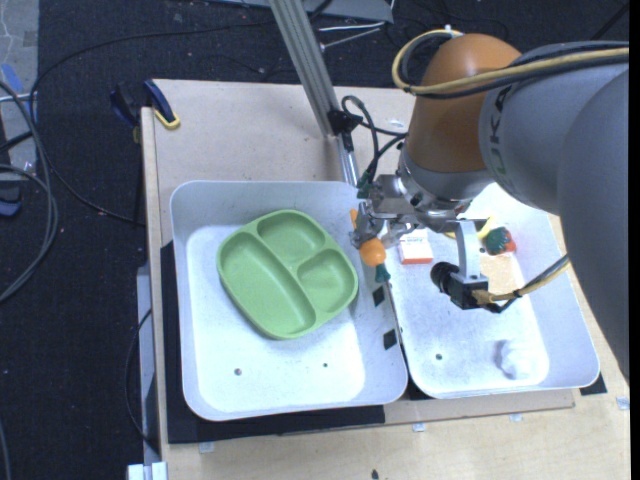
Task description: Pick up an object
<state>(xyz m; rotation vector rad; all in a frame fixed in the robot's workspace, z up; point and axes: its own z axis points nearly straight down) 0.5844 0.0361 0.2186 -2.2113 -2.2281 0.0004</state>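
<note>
My gripper (372, 240) hangs over the seam between the two white bins, pointing down. A small orange ball (372, 254) sits between its fingertips, and the gripper is shut on it. The ball is just right of the green divided plate (287, 271), which lies flat in the left bin (200, 368). The grey arm with its orange band reaches in from the right and covers the back of the right bin (560, 368).
In the right bin lie a small red and white box (416, 252), a tan block (503, 274) with a yellow, red and green toy (495, 238) behind it, and a pale crumpled lump (515, 358) near the front. A metal pole (305, 48) slants up behind the bins.
</note>
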